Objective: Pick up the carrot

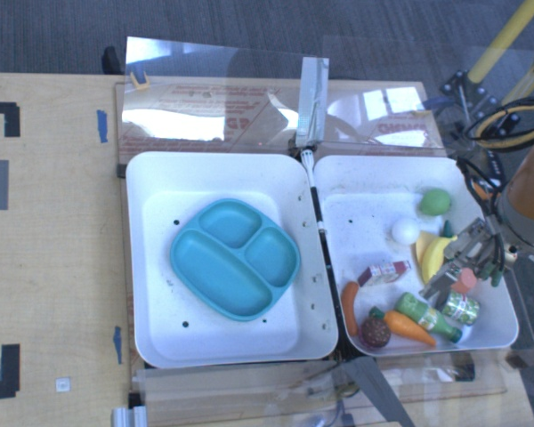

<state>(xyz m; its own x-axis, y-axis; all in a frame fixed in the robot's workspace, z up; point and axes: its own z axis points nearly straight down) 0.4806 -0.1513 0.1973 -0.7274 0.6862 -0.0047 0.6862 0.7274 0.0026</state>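
The carrot (pixel 410 327) is orange and tapered. It lies near the front of the right bin (pixel 507 332), between a dark red fruit (pixel 376 332) and a green bottle (pixel 427 315). My gripper (pixel 460 265) hangs over the right side of that bin, up and to the right of the carrot and apart from it. It is open, and I see nothing held between its fingers. It sits close to a yellow banana (pixel 432 254) and a pinkish item (pixel 465 281).
The right bin also holds a green lime (pixel 435 202), a white ball (pixel 405 232), a small labelled bottle (pixel 384 272), a silver can (pixel 464 310) and an orange elongated item (pixel 349 308). A blue divided plate (pixel 235 258) lies in the left bin (pixel 151 238). Cables (pixel 494 127) hang at the right.
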